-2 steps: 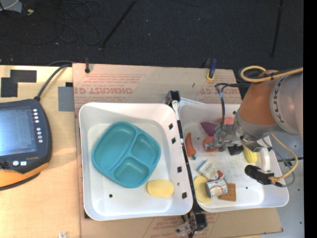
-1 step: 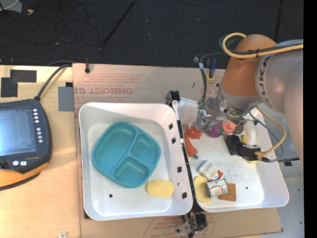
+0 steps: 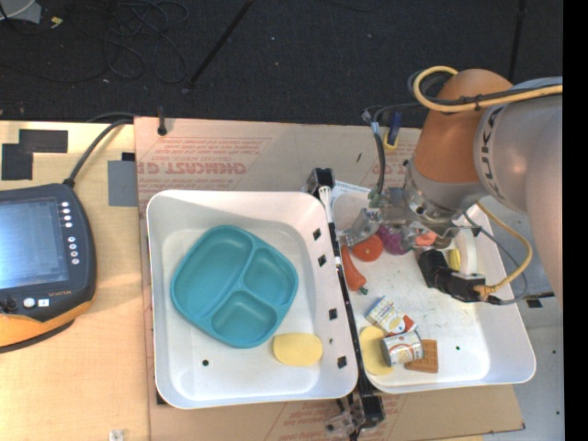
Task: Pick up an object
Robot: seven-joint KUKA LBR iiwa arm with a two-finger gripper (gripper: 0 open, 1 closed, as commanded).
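My gripper (image 3: 393,220) hangs low over the far part of the right bin (image 3: 516,361), under the grey arm with its orange band. Just below it lie a red tomato-like piece (image 3: 367,248) and a purple piece (image 3: 394,241), with a small orange-pink piece (image 3: 425,239) to their right. I see nothing clearly between the gripper's tips. An orange carrot (image 3: 352,271) rests along the bin's left wall. Nearer the front are two small cartons (image 3: 390,317) (image 3: 402,347), a yellow disc (image 3: 371,349) and a brown cracker (image 3: 425,360).
The left bin (image 3: 154,246) holds a teal divided plate (image 3: 235,285) and a yellow lemon-like piece (image 3: 297,348). A teach pendant (image 3: 37,251) lies on the bench at far left. Cardboard (image 3: 230,150) lies under both bins.
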